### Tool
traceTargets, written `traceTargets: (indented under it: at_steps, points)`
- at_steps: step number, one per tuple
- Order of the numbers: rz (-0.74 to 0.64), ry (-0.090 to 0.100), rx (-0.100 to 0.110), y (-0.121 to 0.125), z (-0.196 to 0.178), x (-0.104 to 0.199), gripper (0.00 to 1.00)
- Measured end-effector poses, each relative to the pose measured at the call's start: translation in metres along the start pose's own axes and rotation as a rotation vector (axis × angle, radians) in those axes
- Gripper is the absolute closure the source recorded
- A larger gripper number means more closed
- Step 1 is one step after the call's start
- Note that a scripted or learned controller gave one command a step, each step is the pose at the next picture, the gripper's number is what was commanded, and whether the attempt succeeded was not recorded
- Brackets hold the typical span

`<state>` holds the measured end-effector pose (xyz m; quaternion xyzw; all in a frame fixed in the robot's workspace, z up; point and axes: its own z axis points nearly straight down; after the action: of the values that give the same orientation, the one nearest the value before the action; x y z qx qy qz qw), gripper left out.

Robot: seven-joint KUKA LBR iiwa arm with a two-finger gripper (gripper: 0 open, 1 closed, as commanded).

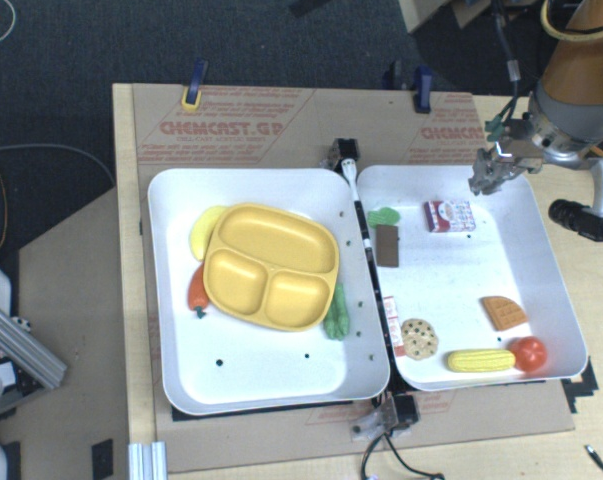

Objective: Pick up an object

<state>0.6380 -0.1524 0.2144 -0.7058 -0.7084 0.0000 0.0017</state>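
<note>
Nearest me in the right bin [561,298] lay the corn [480,361] and tomato [529,353], touching; further up, the red packet [449,215] sat alone. My hand [489,176] hovered just beyond it, grip width impossible to tell. That packet looked my best target: drop straight down, straddle its short sides.

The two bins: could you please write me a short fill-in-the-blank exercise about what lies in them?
1. The yellow tray lies in the ___ bin.
2. The tomato touches the ___.
3. The claw hovers near the red and white ___.
4. The cookie lies in the ___ bin.

Missing words: left; corn; packet; right
</note>
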Motion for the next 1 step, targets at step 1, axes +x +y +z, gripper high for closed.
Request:
traceTargets:
  at_steps: [1]
  points:
    - [-0.001,0.001,0.001,-0.0302,0.0026,0.0530,1.00]
